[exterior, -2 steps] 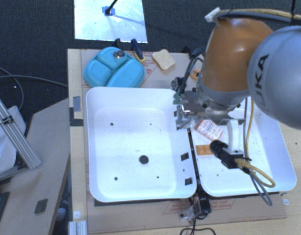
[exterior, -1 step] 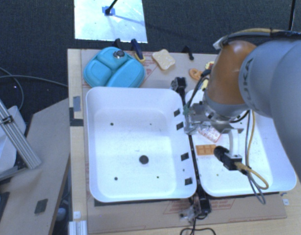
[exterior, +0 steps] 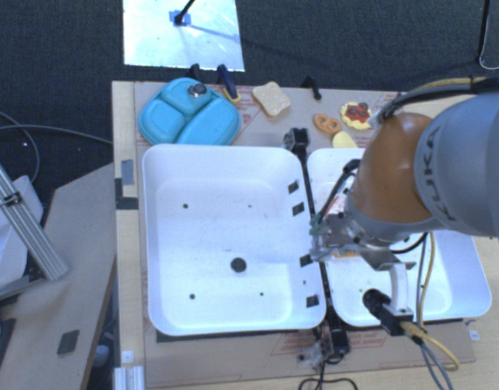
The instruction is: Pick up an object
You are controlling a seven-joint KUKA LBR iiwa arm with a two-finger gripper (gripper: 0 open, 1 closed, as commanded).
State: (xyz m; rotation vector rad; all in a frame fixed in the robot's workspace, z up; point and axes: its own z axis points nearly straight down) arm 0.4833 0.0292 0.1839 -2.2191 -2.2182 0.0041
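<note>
My gripper (exterior: 335, 246) hangs low over the left side of the right bin (exterior: 465, 287), close to the divider between the bins. The arm's orange band (exterior: 396, 169) and grey wrist cover most of it from above. A small dark round object (exterior: 238, 264) lies on the floor of the left bin (exterior: 176, 177), well to the left of the gripper. Whatever lies in the right bin beneath the arm is hidden.
Behind the bins on the bench lie a blue sectioned plate (exterior: 189, 114), a toast slice (exterior: 271, 98), a pretzel (exterior: 327, 123), a small pizza toy (exterior: 356, 114) and a yellow piece (exterior: 344, 140). Cables trail off the front right edge (exterior: 428, 344).
</note>
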